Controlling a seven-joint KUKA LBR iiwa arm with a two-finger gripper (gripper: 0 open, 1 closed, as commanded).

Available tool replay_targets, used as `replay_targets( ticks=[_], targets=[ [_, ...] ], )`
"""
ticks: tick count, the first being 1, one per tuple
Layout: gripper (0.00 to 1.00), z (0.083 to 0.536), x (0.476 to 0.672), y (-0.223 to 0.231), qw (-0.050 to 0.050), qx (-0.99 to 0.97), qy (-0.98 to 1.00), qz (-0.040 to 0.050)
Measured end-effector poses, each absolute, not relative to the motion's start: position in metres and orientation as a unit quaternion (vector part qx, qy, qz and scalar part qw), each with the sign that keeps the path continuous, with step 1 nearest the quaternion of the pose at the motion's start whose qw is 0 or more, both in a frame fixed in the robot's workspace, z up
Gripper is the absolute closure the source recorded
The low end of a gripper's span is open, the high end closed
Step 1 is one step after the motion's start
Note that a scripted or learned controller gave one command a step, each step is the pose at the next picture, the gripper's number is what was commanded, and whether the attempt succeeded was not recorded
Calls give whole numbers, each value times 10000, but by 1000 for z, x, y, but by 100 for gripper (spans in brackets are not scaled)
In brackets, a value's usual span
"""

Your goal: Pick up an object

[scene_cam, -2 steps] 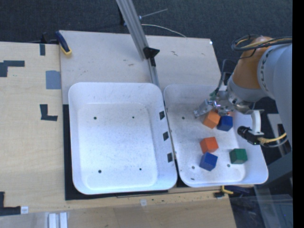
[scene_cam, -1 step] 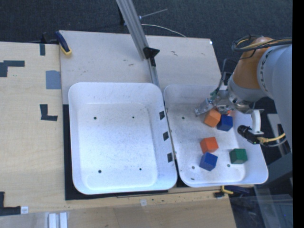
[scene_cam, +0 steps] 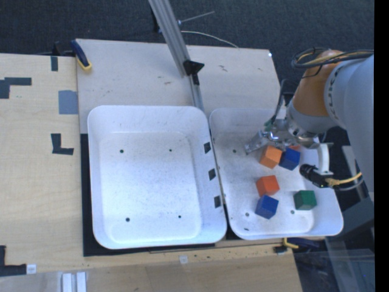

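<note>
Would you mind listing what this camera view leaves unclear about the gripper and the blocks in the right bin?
- Gripper: its fingers are too small and blurred to read, and whether it touches the upper orange block is uncertain.
- Upper blue block: its top edge is hidden by the wrist.
- Right bin: its far right corner is covered by the arm.

left bin (scene_cam: 149, 236) open, blocks (scene_cam: 279, 181) seemingly crowd right bin (scene_cam: 328, 224)

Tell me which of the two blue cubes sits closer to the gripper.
The upper blue cube, beside the orange cube just below the gripper. The other blue cube lies near the bin's front.
</note>
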State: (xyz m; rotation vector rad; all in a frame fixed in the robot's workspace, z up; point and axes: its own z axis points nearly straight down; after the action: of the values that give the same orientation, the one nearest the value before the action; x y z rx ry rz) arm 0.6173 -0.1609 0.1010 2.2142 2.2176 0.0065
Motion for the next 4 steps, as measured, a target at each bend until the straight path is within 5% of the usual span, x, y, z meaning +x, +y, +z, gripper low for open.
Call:
replay_targets(
  ticks=[1, 2, 3, 4],
  targets=[
    [0, 93, 582, -166, 3, 7071, 7072, -12],
    [100, 101, 583, -164, -12, 7064, 7078, -8],
    [100, 196, 553, -76, 4, 7041, 7101, 25],
    [100, 191, 534, -3, -28, 7040, 7102, -8]
  ],
)
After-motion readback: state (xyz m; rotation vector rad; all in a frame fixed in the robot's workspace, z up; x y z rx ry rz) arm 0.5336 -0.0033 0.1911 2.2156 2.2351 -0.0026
